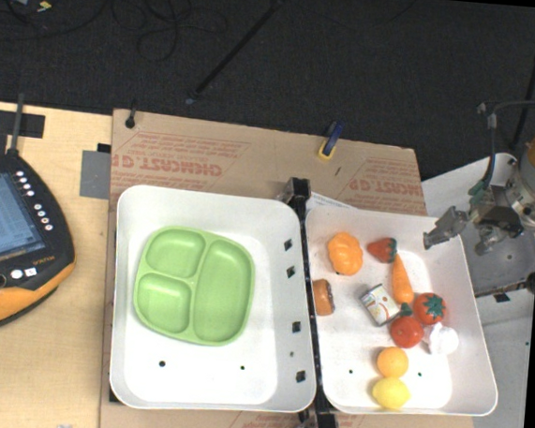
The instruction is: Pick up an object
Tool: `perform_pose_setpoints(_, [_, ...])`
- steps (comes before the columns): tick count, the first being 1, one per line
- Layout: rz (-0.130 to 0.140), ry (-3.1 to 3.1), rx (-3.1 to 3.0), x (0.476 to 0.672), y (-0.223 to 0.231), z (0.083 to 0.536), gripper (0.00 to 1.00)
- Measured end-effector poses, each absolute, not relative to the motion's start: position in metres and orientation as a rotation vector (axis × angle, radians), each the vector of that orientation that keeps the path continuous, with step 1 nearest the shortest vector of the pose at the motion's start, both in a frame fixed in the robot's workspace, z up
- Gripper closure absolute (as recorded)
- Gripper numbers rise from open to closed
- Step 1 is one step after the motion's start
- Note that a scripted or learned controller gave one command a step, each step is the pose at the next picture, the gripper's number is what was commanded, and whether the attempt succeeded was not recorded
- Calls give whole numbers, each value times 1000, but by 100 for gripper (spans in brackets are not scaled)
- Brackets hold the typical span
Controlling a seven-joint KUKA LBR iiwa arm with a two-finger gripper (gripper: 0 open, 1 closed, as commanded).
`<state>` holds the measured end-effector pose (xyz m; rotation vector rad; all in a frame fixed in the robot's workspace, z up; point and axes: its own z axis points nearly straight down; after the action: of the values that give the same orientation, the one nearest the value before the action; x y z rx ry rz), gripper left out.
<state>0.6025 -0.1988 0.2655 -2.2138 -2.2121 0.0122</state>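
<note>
2 shallow white bins sit side by side on the bench. The left bin point(122, 354) carries a green divided plate point(195, 286) with 3 compartments, lying flat near its middle. The right bin point(477, 388) gathers the candidates for picking, loosely scattered so that most stand apart with room for fingers around them: an orange pepper-like piece point(345, 252) at the far left, a strawberry point(383, 250) just beside it, a carrot point(401, 279) lying slantwise, a small brown bun-like item point(322, 297) against the left wall, a small can point(377, 305) tipped on its side, 2 tomatoes point(406, 331) close together, a white lump point(443, 341) touching the right one, and an orange ball point(391, 362) just above a lemon point(390, 392) at the near edge.

The gripper point(462, 229) hangs at the far right rim of that bin, above and clear of every item; I cannot tell how it is set. Nothing is picked yet, and the carrot lies nearest to it.

A teach pendant point(6, 240) rests on the bench at the far left.
</note>
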Motion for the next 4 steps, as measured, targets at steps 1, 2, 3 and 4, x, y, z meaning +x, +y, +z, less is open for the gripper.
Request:
perform_pose_setpoints(1, [1,-2222,-2220,604,-199,273,0])
perform_pose_setpoints(2, [5,-2217,-2217,597,-191,224,0])
perform_pose_setpoints(3, [5,-2221,-2213,599,-186,180,0])
perform_pose_setpoints(4, [3,-2219,-2217,605,-179,129,0])
